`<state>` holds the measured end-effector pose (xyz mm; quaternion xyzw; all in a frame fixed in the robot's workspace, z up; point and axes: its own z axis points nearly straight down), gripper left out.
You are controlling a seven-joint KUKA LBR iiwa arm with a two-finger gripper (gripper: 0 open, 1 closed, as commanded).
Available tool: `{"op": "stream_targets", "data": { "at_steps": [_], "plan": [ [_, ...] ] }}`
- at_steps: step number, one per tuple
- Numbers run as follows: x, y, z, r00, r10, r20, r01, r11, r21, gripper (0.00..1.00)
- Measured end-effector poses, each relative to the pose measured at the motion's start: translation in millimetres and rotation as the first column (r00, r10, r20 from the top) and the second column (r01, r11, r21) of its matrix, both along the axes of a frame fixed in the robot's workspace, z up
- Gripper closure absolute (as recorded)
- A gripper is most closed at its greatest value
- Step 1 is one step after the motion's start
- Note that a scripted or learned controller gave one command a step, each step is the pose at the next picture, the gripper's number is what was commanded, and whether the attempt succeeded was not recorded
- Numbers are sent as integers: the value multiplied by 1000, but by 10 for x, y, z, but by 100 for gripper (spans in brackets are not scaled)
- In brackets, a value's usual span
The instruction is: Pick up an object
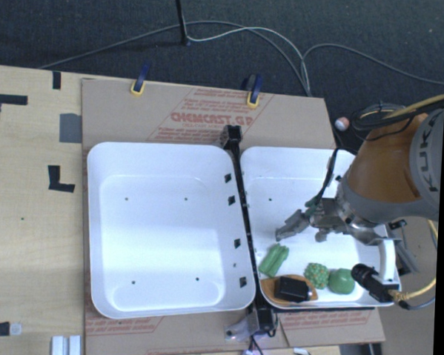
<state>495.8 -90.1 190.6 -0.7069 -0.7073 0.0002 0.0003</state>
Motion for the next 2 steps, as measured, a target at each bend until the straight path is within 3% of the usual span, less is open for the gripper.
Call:
{"op": "stream_targets", "data": {
  "at_steps": [1,2],
  "plan": [
    [357,913,704,1000,9,6,-9,1000,2,0],
    [302,1447,2500,1000,3,13,-3,1000,3,0]
  ]
}}
